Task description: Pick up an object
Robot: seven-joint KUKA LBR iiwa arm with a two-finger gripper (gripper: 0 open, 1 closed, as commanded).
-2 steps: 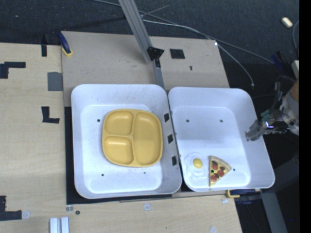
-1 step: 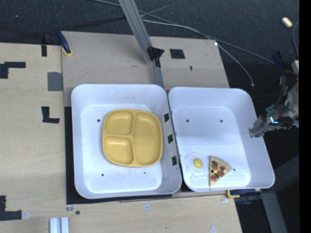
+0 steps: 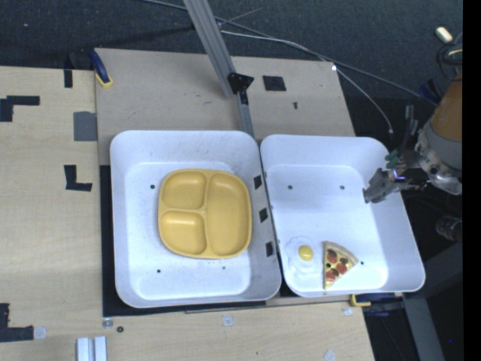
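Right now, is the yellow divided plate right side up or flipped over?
Right side up: the yellow divided plate lies flat in the left bin, its three compartments facing up.

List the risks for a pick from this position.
The pizza slice toy and fried egg toy lie flat and close together near the right bin's front wall: the gripper, now at the bin's right rim, may slip off them, nudge one while reaching the other, or hit the wall.

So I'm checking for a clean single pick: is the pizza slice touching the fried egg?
Apart. The camera view shows a strip of white bin floor between the pizza slice and the fried egg in the right bin.
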